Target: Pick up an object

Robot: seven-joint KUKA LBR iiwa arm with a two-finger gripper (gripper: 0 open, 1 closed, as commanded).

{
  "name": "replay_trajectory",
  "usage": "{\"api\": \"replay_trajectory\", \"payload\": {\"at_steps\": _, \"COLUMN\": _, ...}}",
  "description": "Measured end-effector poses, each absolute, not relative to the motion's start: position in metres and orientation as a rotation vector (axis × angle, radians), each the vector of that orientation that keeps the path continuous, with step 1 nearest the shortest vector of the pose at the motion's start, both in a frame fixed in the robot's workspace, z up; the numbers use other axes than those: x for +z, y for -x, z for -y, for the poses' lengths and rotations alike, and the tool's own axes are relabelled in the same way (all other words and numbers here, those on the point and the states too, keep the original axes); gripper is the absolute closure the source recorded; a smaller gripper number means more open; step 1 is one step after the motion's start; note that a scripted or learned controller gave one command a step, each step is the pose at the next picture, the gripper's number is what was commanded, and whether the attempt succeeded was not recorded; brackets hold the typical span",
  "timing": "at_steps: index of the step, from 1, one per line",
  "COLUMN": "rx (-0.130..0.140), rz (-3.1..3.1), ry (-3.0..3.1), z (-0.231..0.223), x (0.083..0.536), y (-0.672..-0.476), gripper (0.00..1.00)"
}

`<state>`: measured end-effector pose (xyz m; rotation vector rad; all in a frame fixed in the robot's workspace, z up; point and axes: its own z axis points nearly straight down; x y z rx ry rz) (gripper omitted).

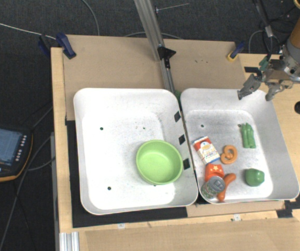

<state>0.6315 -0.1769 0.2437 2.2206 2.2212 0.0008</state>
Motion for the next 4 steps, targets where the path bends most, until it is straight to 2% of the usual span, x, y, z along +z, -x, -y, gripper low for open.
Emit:
{"api": "replay_trajectory", "payload": {"at_steps": 1, "rx": -0.004, "rz": -2.225, "ry": -2.224, "z": 0.177, "x": 0.181, "y": -0.633, "gripper": 0.0}}
{"api": "replay_trajectory", "payload": {"at_steps": 2, "rx": -0.004, "rz": -2.225, "ry": -2.223, "z": 0.171, "x": 0.128, "y": -0.624, "gripper": 0.0}}
{"api": "replay_trajectory", "payload": {"at_steps": 3, "rx": -0.002, "rz": -2.223, "ry": -2.222, "z": 0.17, "x": 0.094, "y": -0.623, "gripper": 0.0}}
{"api": "replay_trajectory", "payload": {"at_steps": 4, "rx": 0.002, "rz": -2.221, "ry": -2.219, "z": 0.17, "x": 0.107, "y": -0.625, "gripper": 1.0}}
